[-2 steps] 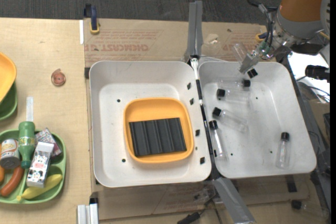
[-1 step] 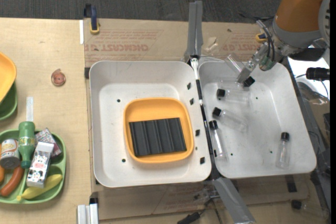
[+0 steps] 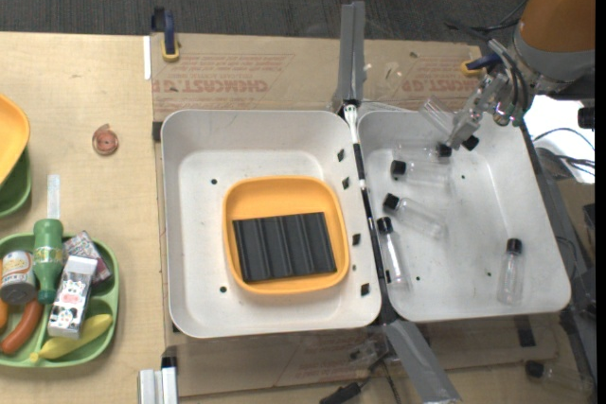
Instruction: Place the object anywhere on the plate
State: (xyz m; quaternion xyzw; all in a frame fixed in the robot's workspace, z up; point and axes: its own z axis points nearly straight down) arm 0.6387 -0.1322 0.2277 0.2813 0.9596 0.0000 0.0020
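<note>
An orange plate sits in the middle of the left bin. A dark grey ridged rectangular object lies flat on the plate. My gripper hangs over the far part of the right bin, well right of the plate. Its two black fingertips stand apart, so it is open, and I see nothing held between them. A clear vial with a black cap lies just left of the fingertips.
Several clear vials with black caps lie in the right bin, among them one at the centre, one by the divider and one at the near right. A green tray of toy food stands on the bench at the left.
</note>
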